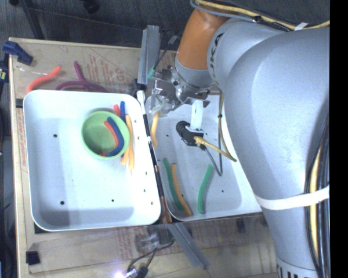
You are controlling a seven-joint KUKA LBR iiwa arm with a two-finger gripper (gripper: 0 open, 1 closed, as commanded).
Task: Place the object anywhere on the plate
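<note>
My fingers (156,104) over right bin's top-left corner, spread or pressed: cannot tell. Orange strip (154,131) just below them, long axis up-down. Green plate (106,134) lies left, in left bin.

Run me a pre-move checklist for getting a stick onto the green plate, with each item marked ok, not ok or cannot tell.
1. Plate located: ok. The green plate sits in the left bin.
2. Room on the plate: ok. Red and blue sticks lie along its right side, and the middle is bare.
3. Objects left to pick: ok. A green stick and an orange stick lie in the right bin.
4. Gripper position: ok. The gripper is above the right bin's top left corner.
5. Object in the gripper: cannot tell.
6. Path to the plate: cannot tell; the arm covers much of the right bin.
</note>
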